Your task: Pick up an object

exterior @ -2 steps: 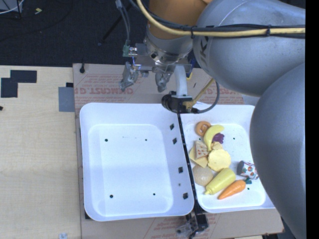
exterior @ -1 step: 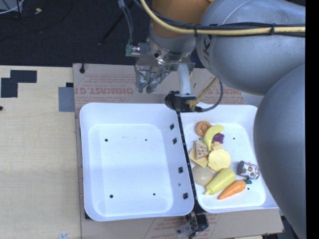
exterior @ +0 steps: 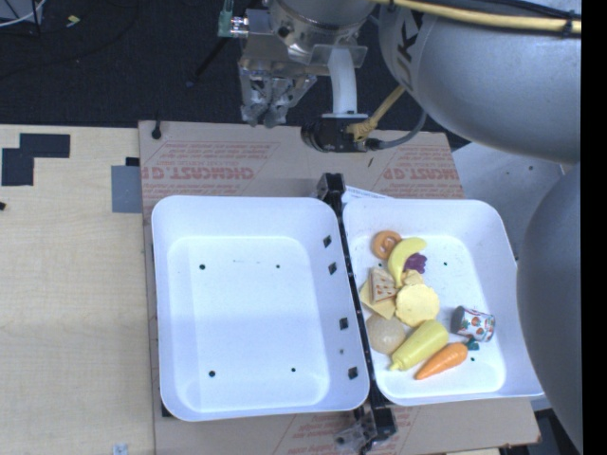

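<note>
While the gripper (exterior: 272, 98) hung high above the far edge of the bench, beyond both bins, the pickable things all lay in the right bin (exterior: 493, 226). Whether it was released or clenched could not be told from this angle, and nothing showed between them.

The toy food sat bunched near that bin's left wall: a small brown pretzel (exterior: 385, 244), a yellow banana (exterior: 405, 254) with a purple piece (exterior: 415, 263) against it, a cheese wedge (exterior: 381, 288), a round yellow slice (exterior: 417, 303), a pale potato-like lump (exterior: 384, 332) and a yellow squash or corn (exterior: 418, 343) touching an orange carrot (exterior: 442, 359). A small can (exterior: 472, 323) lay on its side a little apart.

That crowding looked like the chief hazard: a descent into the pile could land on two things at once, or push one aside. Rounded pieces seemed likely to slip out. Items near the divider risked a clash with the bin wall. The left bin (exterior: 180, 254) offered nothing to grasp.
</note>
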Available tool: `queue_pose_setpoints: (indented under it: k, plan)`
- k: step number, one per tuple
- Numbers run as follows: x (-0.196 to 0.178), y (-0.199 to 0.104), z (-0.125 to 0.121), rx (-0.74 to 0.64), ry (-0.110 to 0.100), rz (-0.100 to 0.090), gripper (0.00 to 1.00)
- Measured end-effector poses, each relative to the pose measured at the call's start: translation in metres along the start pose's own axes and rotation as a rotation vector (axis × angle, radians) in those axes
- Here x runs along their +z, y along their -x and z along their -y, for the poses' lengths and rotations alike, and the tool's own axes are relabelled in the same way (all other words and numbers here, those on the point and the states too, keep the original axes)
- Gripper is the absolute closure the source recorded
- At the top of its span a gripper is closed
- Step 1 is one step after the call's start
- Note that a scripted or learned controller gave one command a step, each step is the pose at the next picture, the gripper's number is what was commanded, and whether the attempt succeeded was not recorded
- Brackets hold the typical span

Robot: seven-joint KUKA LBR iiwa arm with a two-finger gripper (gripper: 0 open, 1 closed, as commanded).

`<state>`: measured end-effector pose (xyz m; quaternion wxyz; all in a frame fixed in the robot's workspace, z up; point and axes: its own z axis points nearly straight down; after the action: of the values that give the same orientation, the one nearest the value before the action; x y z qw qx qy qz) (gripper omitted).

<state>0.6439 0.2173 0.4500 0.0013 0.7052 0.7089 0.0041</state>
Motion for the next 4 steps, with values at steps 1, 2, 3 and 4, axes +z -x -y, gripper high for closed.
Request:
queue_pose_setpoints:
  k: [1, 2, 3, 4]
  plan:
    - [-0.094, -0.017, 0.027, 0.001, -0.002, 0.001, 1.0]
    - [-0.01, -0.028, 0.011, -0.001, -0.019, 0.009, 1.0]
    - [-0.056, -0.027, -0.001, -0.001, -0.008, 0.005, 1.0]
    - [-0.089, -0.028, 0.0, -0.002, -0.008, 0.004, 1.0]
